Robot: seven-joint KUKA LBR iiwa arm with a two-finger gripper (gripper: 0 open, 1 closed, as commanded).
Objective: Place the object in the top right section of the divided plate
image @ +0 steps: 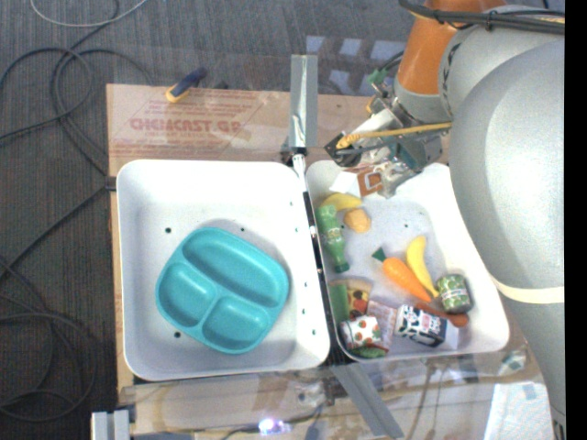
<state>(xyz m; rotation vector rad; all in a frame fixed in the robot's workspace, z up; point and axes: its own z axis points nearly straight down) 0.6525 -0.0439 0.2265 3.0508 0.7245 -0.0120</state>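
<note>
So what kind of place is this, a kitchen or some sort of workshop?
Most likely a robotics lab or test bench, not a kitchen. A grey robot arm reaches over two white bins, one holding a teal divided plate, the other toy food like a carrot. Loose cables lie around.

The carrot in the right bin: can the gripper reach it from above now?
Probably yes. The carrot lies uncovered, with a banana touching it; the gripper is over the same bin's far end.
</note>
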